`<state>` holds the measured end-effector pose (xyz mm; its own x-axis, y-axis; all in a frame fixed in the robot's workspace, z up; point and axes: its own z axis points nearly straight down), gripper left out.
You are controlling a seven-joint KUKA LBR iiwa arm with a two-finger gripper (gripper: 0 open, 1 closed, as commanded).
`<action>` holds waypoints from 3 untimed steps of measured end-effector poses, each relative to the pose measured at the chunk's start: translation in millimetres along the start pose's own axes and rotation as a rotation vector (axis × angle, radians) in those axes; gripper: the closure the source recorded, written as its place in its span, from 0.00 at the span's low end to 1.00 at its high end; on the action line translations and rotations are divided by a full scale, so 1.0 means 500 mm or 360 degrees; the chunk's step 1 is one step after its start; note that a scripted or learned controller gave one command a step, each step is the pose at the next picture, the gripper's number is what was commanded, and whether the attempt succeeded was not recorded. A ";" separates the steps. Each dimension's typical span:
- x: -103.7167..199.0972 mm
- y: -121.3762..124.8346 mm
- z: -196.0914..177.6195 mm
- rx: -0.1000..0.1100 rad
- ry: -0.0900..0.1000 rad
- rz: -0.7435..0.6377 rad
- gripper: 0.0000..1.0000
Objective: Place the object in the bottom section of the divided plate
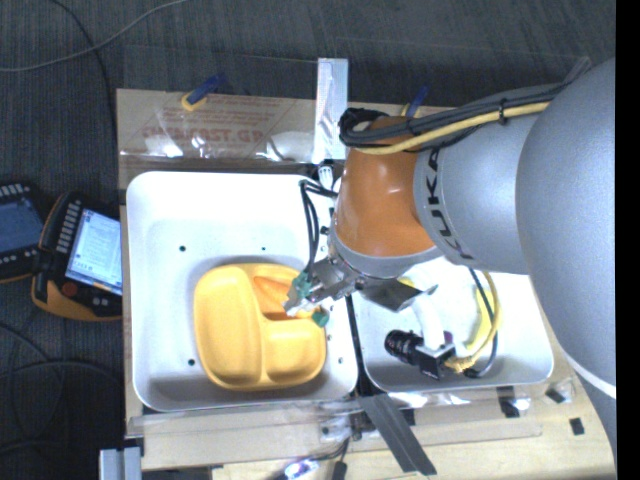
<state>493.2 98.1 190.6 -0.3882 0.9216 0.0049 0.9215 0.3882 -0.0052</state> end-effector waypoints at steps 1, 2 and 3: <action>0.128 0.031 0.000 -0.0002 -0.0007 -0.0186 1.00; -0.044 -0.038 -0.030 -0.0004 -0.0011 -0.0479 1.00; 0.038 0.007 -0.129 -0.0005 -0.0008 -0.0106 1.00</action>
<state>489.4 116.8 255.1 -0.4487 0.8937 -0.0001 0.8937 0.4487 -0.0019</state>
